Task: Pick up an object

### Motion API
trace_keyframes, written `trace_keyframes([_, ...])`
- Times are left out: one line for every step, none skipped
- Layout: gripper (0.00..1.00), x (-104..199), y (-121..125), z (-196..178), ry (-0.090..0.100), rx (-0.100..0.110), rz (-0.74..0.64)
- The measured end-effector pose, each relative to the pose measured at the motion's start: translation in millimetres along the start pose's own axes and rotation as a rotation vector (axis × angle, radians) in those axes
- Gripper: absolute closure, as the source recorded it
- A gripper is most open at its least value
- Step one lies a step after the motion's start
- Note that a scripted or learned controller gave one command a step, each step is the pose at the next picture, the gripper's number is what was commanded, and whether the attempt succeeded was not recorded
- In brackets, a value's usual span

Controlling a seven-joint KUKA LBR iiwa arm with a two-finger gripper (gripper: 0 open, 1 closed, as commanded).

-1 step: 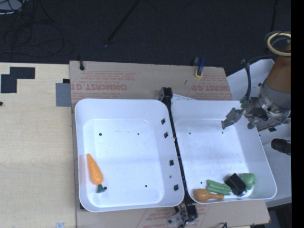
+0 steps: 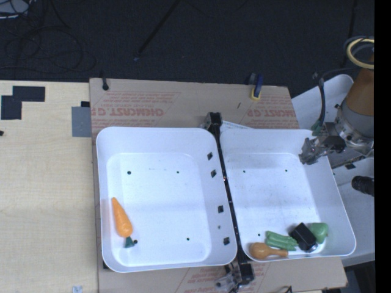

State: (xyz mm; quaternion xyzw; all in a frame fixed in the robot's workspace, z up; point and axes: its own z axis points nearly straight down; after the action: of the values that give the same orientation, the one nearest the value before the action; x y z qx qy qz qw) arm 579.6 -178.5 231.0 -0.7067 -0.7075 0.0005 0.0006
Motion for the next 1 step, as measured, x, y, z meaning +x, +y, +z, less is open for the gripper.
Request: trace_keyframes([1.0, 43.9, 16.3, -35.3, 0.001, -0.004, -0.004])
